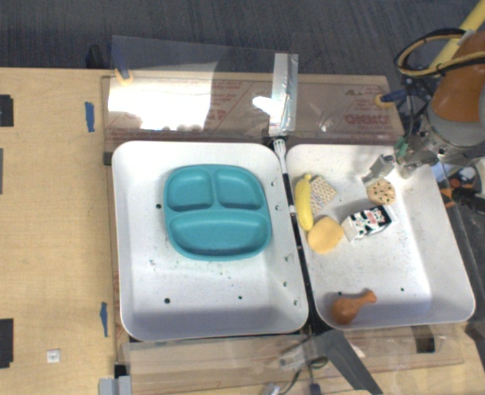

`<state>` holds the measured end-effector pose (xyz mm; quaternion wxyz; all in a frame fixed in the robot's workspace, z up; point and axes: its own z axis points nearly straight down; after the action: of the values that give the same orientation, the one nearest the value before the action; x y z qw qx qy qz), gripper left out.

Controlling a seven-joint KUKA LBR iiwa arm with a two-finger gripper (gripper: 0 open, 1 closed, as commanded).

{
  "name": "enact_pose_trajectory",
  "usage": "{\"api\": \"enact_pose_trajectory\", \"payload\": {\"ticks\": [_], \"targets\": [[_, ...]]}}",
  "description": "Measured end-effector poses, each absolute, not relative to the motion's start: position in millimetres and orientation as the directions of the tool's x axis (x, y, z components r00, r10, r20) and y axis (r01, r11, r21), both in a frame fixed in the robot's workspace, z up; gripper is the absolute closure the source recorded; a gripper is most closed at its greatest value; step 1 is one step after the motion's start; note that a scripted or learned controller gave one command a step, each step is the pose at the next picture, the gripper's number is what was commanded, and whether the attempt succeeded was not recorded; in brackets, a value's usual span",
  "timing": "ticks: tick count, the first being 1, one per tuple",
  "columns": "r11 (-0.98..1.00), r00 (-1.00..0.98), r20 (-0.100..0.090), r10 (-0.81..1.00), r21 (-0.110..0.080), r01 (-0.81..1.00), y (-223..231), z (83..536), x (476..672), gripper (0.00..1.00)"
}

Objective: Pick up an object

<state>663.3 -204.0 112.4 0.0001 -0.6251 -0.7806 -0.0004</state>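
Grey arm's two-finger gripper hovers at the right white bin's far edge, just above the round tan cookie. This looks like the approach step, nothing held. Next move: drop straight down and close on it.

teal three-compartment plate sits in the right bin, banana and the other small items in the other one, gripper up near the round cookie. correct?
Not quite. The camera view shows the teal three-compartment plate in the left white bin; the yellow banana and the other small items lie in the right white bin. The gripper is near the round tan cookie, as you said.
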Motion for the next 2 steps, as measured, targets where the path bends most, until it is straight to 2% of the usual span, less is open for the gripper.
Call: {"api": "enact_pose_trajectory", "payload": {"ticks": [1,2], "targets": [[0.269,-0.269,0.003,0.963,0.004,0.963,-214,104,647.5,0.0],[-0.01,0.01,0.009,1.0,0.002,1.0,-201,88,568.9,0.0]]}}
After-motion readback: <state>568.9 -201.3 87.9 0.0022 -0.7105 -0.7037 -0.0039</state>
